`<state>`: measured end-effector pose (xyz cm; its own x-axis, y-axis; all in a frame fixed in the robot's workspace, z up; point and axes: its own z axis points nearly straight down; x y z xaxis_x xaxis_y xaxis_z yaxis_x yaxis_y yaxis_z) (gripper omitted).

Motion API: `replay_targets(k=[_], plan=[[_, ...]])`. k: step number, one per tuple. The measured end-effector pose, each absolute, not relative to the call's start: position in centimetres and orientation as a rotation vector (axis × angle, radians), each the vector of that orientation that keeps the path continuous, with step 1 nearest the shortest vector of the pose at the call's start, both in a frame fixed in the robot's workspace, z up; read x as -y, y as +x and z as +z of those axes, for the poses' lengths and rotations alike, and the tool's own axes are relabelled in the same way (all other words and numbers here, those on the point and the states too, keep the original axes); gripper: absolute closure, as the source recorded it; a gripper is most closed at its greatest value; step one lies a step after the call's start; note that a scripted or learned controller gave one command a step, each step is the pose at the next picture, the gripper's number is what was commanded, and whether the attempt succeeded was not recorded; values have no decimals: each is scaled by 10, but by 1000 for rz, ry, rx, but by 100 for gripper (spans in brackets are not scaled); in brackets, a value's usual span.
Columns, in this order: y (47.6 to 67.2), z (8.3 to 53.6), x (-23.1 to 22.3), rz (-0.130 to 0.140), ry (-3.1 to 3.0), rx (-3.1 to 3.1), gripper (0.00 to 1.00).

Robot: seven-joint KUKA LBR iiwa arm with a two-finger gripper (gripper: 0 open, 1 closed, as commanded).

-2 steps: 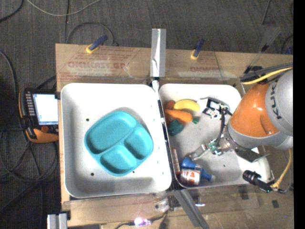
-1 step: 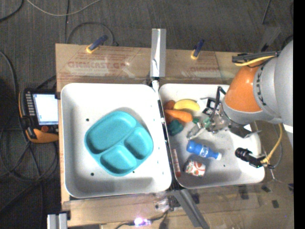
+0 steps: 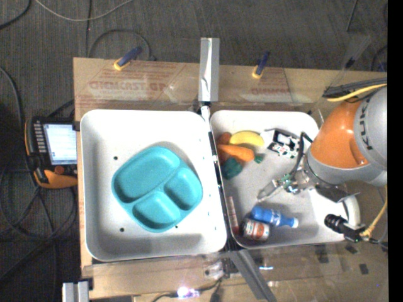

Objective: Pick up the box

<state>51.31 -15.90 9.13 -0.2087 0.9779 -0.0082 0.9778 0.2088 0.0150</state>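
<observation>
My gripper [image 3: 284, 184] hovers in the right bin [image 3: 315, 231], whether clenched or released I cannot tell, well short of the small box [image 3: 281, 145] near the far wall, where the banana [image 3: 247, 138] beside it could foul a grasp.
</observation>
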Motion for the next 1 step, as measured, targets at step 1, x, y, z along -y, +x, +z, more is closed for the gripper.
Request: replay_targets(k=[1], plan=[[491,92,160,12,1972,-2417,0]])
